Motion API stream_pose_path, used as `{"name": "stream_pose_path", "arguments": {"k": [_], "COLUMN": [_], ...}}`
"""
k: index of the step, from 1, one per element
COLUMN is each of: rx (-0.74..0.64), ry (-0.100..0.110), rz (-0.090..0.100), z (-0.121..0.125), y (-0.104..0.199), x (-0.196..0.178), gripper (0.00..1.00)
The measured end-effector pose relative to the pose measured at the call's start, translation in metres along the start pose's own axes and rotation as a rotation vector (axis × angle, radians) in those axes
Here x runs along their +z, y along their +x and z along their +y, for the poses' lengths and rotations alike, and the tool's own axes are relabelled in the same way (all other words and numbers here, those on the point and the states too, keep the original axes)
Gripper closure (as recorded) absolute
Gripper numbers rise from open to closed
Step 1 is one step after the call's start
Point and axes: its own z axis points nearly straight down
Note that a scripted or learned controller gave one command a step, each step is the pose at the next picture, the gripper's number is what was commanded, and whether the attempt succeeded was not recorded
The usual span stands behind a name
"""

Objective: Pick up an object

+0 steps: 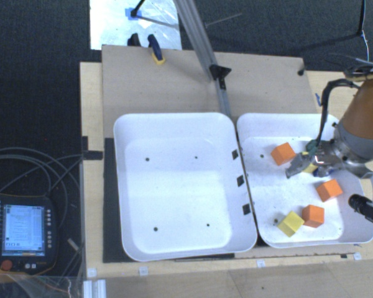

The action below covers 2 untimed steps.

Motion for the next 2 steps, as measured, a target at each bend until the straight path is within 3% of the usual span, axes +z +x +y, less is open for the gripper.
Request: {"name": "stream_pose_path", "arguments": {"k": [1, 2], "rx": [0.000, -0.002], "ry": [0.002, -0.007], "rz": [0.001, -0.001], "z": [-0.004, -0.001], "y": [-0.002, -0.003], "x": [0.062, 0.047], "gripper": [0.00, 1.00]}}
